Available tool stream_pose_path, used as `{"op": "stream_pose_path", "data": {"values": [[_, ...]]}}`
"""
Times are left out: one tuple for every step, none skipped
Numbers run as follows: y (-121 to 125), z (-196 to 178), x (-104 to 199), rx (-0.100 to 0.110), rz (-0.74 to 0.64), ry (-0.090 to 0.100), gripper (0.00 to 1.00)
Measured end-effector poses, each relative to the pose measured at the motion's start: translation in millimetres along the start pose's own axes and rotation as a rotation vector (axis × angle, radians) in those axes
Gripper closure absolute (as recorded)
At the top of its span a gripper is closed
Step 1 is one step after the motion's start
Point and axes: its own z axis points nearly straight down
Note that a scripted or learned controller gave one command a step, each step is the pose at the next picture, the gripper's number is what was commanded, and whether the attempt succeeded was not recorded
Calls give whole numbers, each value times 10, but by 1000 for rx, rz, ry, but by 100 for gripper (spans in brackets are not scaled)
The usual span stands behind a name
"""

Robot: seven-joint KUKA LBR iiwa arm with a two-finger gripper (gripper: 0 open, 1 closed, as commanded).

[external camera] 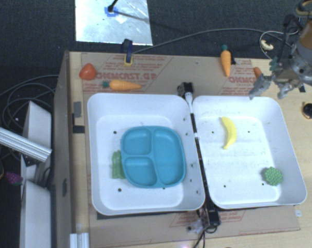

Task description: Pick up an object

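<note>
Two white bins sit side by side on the table. Inside the right bin (pixel 287 133) a banana (pixel 228 132) lies near the far middle, and a green bumpy ball (pixel 273 175) rests by the near right corner. The tool (pixel 270 89) hangs above that bin's far right corner, fingers spread and grasping nothing. A blue divided plate (pixel 152 156) fills the left bin (pixel 101 138), touching a green piece (pixel 116 165) on its left.

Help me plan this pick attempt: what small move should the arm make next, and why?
Probably lower the end effector forward into the right bin toward the banana. It hangs above that bin's far right corner with nothing between its open fingers, and the banana lies alone in open space, apart from the green ball near the front corner.
</note>
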Motion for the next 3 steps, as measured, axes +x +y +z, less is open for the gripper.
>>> {"op": "stream_pose_path", "data": {"values": [[-234,1084,402,4,-1,1,0],[-87,1997,222,1,2,0,0],[-75,1885,222,-2,0,0,100]]}}
